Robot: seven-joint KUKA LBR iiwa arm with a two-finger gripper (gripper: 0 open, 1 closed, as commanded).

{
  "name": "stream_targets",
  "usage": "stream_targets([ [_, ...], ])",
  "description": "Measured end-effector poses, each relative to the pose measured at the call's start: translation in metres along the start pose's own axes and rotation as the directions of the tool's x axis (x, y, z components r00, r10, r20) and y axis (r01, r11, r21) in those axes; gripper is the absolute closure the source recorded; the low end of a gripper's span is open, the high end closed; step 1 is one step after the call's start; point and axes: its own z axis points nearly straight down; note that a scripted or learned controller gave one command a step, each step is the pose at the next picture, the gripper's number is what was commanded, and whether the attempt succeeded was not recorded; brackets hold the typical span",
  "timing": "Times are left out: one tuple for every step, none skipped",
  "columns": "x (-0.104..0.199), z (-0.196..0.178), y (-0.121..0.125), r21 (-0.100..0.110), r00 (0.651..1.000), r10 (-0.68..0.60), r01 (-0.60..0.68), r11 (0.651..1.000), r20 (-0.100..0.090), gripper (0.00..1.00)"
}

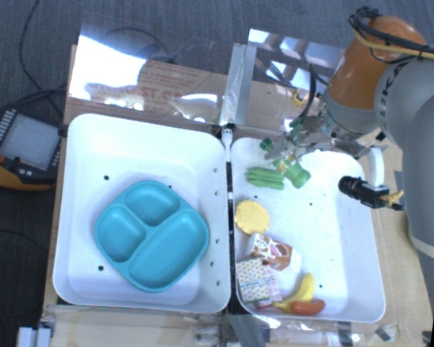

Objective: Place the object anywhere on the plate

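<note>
End effector (294, 151), grip state not discernible, sits over right bin's (366, 254) far-left corner just above the green pod (265, 178), which lies lengthwise left-right; blue plate (152, 236) well left in the other bin.

Arm reaches in from right, gripper (293, 157) lowered, wrist angled down-left

Bright overhead light is washing out the white bins (205, 147), and glare is streaking across the clear panels (149, 83) toward twelve o'clock. Shadows are staying faint, while mild softness is blurring detail throughout, especially toward the edges.
</note>
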Motion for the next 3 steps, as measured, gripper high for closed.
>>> stream_targets([
  [0.081, -0.004, -0.024, 0.001, 0.982, 0.189, -0.189, 0.982, -0.006, 1.0],
  [0.156, -0.003, -0.047, -0.001, 0.995, -0.097, 0.097, 0.995, -0.006, 1.0],
  [0.156, -0.003, -0.047, -0.001, 0.995, -0.097, 0.097, 0.995, -0.006, 0.0],
])
